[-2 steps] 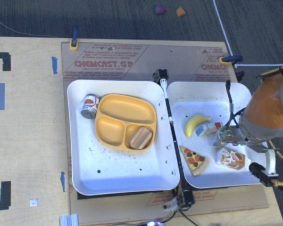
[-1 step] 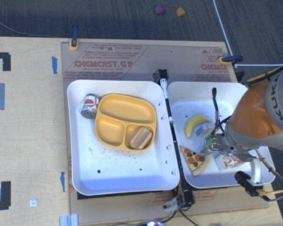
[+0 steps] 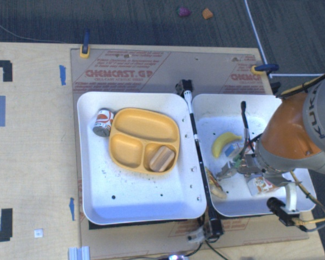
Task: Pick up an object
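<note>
L bin, centre-left of frame: can against upper-left wall, touching yellow tray; brown block in tray's lower-right compartment. Open floor along lower edge. R bin: banana mid-floor, wrapper by left wall. Gripper low beside banana; finger state: cannot tell. Arm covers right side.

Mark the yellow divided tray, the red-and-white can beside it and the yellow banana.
yellow divided tray [image 3: 143, 124]: camera view, floor of its long upper compartment.
red-and-white can [image 3: 102, 122]: camera view, middle of its side.
yellow banana [image 3: 223, 143]: camera view, middle of its curve.
</note>
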Controlling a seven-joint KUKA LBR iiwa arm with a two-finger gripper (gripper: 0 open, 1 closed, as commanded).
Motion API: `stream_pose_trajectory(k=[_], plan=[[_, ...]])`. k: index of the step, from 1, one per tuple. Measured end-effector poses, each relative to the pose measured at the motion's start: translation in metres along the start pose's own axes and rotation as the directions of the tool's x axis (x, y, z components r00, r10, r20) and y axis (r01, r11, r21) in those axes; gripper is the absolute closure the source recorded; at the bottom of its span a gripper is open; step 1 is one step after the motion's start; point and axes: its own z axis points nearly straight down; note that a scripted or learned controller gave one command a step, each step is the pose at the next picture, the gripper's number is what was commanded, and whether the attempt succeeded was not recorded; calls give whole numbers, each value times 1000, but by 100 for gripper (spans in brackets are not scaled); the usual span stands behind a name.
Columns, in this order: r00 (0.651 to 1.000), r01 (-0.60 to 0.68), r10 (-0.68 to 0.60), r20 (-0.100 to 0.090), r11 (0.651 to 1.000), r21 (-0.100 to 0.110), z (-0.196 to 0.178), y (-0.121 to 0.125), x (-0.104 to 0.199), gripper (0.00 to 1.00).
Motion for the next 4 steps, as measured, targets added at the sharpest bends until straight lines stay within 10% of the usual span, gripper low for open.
stream_pose_trajectory(k=[1, 2, 3, 4], plan=[[1000, 0, 0, 0, 1000, 0, 0, 0, 0, 0], [1000, -7, 7, 16, 1000, -11, -11, 2, -7, 100], [1000, -6, 7, 15, 1000, -10, -11, 1, -7, 0], [1000, -5, 5, 4, 1000, 5, 0, -2, -3, 0]])
